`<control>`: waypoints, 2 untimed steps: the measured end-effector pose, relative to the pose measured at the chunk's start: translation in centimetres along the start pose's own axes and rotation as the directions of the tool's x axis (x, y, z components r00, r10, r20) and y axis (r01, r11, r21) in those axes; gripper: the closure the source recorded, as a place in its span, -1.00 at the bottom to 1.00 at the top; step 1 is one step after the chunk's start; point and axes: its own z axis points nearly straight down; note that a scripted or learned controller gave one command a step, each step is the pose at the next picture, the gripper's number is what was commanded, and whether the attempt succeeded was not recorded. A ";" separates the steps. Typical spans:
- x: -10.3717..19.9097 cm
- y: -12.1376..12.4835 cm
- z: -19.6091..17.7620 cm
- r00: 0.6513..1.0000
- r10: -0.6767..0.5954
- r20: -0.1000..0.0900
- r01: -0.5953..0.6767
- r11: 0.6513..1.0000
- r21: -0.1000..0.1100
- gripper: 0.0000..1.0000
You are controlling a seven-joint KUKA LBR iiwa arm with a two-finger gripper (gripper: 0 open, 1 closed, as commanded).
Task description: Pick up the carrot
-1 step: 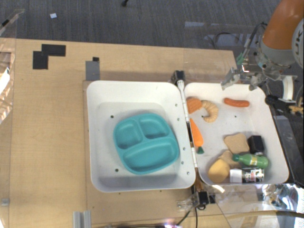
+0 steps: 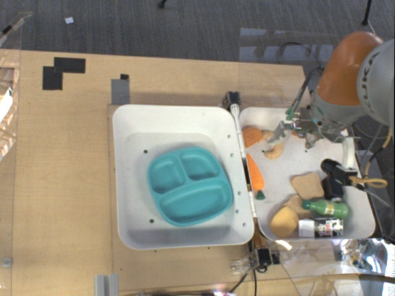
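Carrot, orange plastic with a green tip (image 2: 254, 174): you will find it in the right bin, lying lengthwise against that bin's left wall, green end nearest. It is not yet held.

Findings, left to right:

1. The shallow white left bin (image 2: 123, 165) bears a teal divided plastic plate (image 2: 188, 187). It is well apart from the work, so expect no trouble there.

2. The shallow white right bin (image 2: 281, 177) has the carrot hard against the wall it shares with its neighbour. I judge this the main risk: a claw coming straight down has little room on the wall side and may strike the rim, or push the carrot along instead of closing round it.

3. A rounded orange piece (image 2: 252, 134) lies just beyond the carrot's far end, with a pale curled piece (image 2: 273, 151) beside it. The like colour could draw the grasp to the wrong item.

4. The two-finger gripper (image 2: 293, 134) hangs over the far part of the right bin, close above the pale piece and apart from the carrot. Its claw stands apart with nothing between. Closing here would, in my view, catch the pale piece or nothing.

5. A tan flat slice (image 2: 307, 185), a yellow rounded piece (image 2: 284, 222), a green bottle (image 2: 327, 209) and a dark bottle with a white label (image 2: 321, 228) crowd the near right. A wide sweep could knock them.
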 end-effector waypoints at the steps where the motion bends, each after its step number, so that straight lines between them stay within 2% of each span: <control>1: 0.9 -4.2 6.9 0.999 -0.033 0.006 0.033 0.999 -0.013 -1.00; 2: 7.1 -10.9 -2.3 0.997 -0.075 0.000 0.075 0.997 -0.013 -1.00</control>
